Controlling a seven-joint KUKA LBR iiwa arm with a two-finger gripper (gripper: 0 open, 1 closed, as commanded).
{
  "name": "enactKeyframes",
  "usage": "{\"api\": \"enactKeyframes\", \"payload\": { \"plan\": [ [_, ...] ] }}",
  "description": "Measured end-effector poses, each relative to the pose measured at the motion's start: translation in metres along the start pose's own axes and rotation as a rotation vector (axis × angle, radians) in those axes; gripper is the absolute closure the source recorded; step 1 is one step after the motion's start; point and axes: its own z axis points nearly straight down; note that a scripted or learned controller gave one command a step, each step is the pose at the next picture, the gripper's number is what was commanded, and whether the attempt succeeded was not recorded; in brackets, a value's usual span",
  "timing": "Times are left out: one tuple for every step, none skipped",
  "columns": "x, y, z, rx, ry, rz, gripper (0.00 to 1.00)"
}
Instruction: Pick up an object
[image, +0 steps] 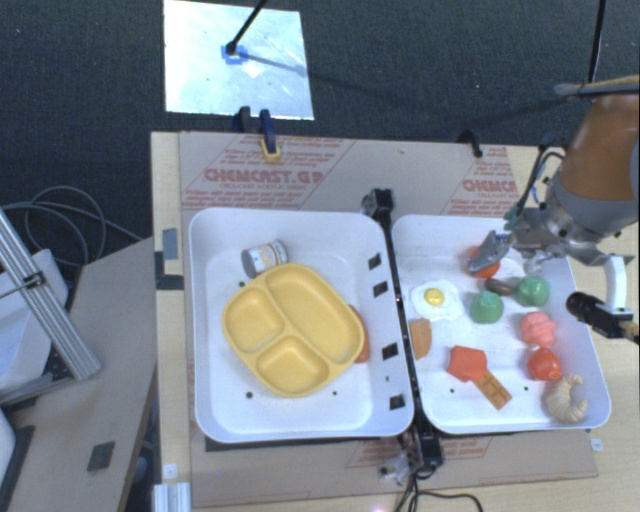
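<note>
My gripper (505, 250) hangs over the far part of the right bin (430, 240), under the grey wrist and orange band. Right beneath its left tip lies a small red-orange toy (484, 266); whether they touch is unclear. Nearer the camera lie a fried-egg toy (434, 297), a green ball (487, 307) and a green piece with a brown stem (533, 290). Nothing shows lifted off the bin floor.
The right bin also holds a pink toy (538, 327), a red toy (543, 364), a croissant (566, 397), an orange-red block with a tan handle (466, 362) and an orange slice (420, 338). The left bin (215, 400) holds a yellow divided plate (290, 328) and a small jar (264, 258).
</note>
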Motion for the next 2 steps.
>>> {"api": "enactKeyframes", "payload": {
  "plan": [
    [0.045,-0.033,0.138,0.004,0.002,-0.003,0.00],
    [0.028,-0.100,0.132,0.006,0.001,0.006,0.00]
  ]
}}
